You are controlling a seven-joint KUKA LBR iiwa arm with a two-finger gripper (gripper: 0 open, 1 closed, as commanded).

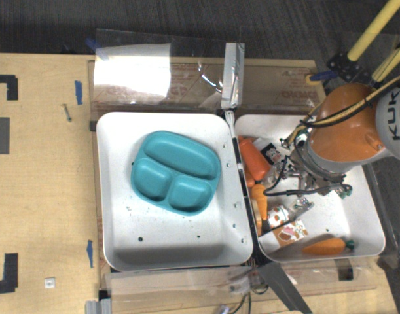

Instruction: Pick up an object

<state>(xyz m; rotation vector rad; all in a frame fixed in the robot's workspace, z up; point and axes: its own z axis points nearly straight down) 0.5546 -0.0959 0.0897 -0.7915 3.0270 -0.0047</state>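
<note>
The counter [36, 175] carries two white bins side by side. The left bin [121, 227] holds a teal divided tray [176, 171]. Over the right bin [363, 231] hangs the arm's orange band [347, 129], with the gripper [298, 191] low among clutter; whether it is apart or together cannot be told. Orange carrots [253, 161] lie along the bin's left wall, another carrot [325, 245] near its front edge, beside what seems a small printed packet [288, 231].
</note>
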